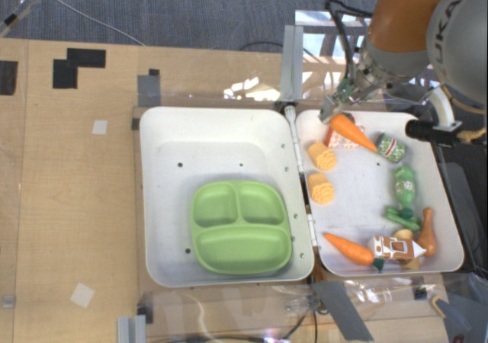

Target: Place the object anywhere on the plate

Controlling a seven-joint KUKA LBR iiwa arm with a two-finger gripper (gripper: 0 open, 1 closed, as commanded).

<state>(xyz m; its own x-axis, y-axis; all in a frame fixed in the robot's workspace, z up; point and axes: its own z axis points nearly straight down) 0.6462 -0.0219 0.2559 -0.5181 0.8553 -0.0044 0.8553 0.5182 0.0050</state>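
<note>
Left bin (164, 181) is carrying the green plate (240, 225). Right bin (358, 197) is holding a carrot (352, 132), whose blunt end is lying at the hand (338, 103); whether the hand is gripping cannot be told.

Matt green plastic plate (241, 227) in glossy white bin (168, 143).

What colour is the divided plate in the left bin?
Light green, seen in the camera view: the plate has three compartments.
</note>
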